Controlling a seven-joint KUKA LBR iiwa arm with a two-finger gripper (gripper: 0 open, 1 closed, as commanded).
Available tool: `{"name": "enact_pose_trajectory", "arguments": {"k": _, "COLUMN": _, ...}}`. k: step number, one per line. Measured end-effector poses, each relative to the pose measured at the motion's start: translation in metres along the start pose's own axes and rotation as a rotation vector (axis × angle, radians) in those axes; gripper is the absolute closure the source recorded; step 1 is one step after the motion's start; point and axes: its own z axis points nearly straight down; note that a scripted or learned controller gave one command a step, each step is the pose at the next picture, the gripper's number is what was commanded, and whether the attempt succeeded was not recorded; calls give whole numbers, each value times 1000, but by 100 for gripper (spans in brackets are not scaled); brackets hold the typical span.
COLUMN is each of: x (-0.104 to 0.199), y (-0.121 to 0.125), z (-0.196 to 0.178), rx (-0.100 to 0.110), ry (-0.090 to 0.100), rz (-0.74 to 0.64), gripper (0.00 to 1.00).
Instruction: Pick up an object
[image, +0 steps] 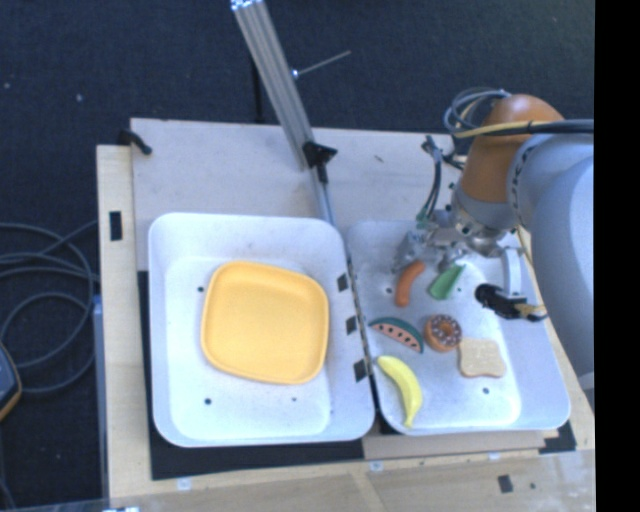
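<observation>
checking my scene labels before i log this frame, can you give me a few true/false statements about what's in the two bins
1. The yellow plate lies in the left bin. True.
2. The banana lies on the yellow plate. False: it is in the right bin, near the front left corner.
3. The end effector is over the back of the right bin, near the orange carrot-like piece and the green piece. True.
4. The slice of bread is in the left bin. False: it lies in the right bin, beside the doughnut.
5. The watermelon slice lies between the carrot-like piece and the banana. True.
</observation>
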Motion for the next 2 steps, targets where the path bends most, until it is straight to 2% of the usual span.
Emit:
{"name": "enact_pose_trajectory", "arguments": {"k": 1, "x": -1, "y": 2, "z": -14, "rx": -7, "ry": -1, "rz": 0, "gripper": 100}}
{"name": "enact_pose_trajectory", "arguments": {"k": 2, "x": -3, "y": 11, "z": -62, "rx": -9, "ry": -1, "rz": 0, "gripper": 100}}
